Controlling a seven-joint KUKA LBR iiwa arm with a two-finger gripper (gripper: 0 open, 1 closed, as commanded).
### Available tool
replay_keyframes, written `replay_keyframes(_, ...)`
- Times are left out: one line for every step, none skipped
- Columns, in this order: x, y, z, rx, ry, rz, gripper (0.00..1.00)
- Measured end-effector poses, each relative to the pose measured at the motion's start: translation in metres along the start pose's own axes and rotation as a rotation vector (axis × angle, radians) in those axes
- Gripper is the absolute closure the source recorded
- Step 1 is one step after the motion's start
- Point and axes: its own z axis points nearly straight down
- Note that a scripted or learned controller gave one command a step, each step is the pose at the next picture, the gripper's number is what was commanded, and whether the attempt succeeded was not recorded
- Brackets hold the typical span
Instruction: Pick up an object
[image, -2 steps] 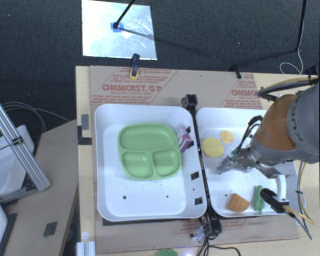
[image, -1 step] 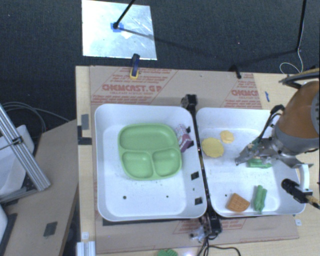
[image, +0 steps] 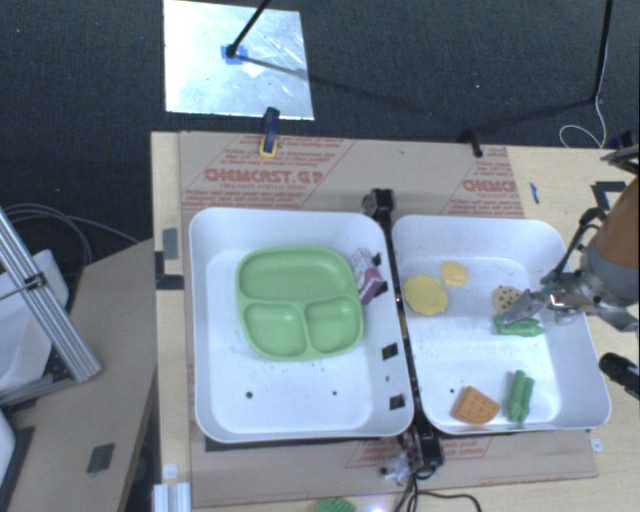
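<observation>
Waffle (image: 475, 406) near; green piece (image: 519, 324) touching pincer (image: 535, 305).

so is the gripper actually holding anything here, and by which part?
Cannot be told. The gripper sits right at the green object near the right bin's right side, but the view is too small to show anything between its fingers.

On the surface (image: 300, 165) you have two bins side by side. The left bin (image: 215, 400) holds a divided tray (image: 298, 302), with a small wrapped item (image: 368, 282) just beside the tray's right edge. In the right bin (image: 480, 245), two round pieces (image: 426, 294) lie near the left wall, a cookie (image: 506, 297) sits further right, and the pincer (image: 535, 303) is just beside it, over a pod-shaped piece (image: 518, 325). Toward the near wall lie a waffle (image: 475, 406) and, just to its right, a long vegetable (image: 519, 396).
</observation>
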Motion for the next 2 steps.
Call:
replay_keyframes(0.043,0.063,0.018,-0.003,0.001,-0.01,0.0)
replay_keyframes(0.104,0.072,-0.028,-0.003,0.003,-0.01,0.0)
